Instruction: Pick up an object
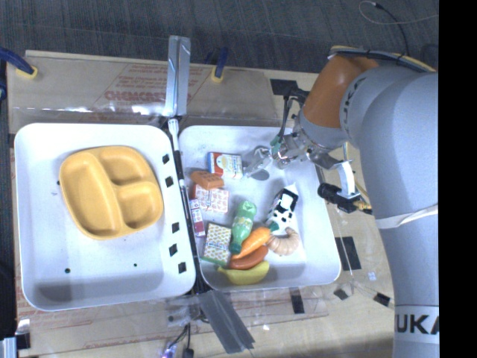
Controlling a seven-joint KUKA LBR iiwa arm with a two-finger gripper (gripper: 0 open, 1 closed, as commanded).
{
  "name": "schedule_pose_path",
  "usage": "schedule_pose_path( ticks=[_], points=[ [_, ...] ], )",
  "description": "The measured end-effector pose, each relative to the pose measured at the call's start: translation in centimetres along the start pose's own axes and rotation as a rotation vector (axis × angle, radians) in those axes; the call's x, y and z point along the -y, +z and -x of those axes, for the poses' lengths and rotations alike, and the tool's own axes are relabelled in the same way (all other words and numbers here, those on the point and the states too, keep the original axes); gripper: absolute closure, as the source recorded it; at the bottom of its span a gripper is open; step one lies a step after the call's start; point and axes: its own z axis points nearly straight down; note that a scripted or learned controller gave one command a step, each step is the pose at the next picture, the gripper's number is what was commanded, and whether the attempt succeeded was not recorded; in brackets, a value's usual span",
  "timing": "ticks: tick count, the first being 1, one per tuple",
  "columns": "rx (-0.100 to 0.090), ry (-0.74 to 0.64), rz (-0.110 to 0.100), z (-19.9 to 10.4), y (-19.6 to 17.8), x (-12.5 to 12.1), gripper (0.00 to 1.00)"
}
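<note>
A grey robot arm with an orange band reaches in from the right and lowers its gripper into the far part of the right bin. Whether anything sits between its tips cannot be told from here.

Just left of the tips lies a small carton, with an orange block beyond it. Nearer the viewer from the tips lies a black-and-white cow toy, then a green bottle, a carrot and a banana. Well off to the left, the left bin holds a yellow divided plate.
</note>
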Motion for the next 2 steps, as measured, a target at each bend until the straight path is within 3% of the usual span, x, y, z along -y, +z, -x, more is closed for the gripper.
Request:
schedule_pose_path(
  ticks=[1, 2],
  points=[
    [0.001, -0.005, 0.0, -0.1, -1.1, -0.1, 1.0],
    [0.0, -0.035, 0.0, -5.8, -11.9, -0.9, 1.0]
  ],
)
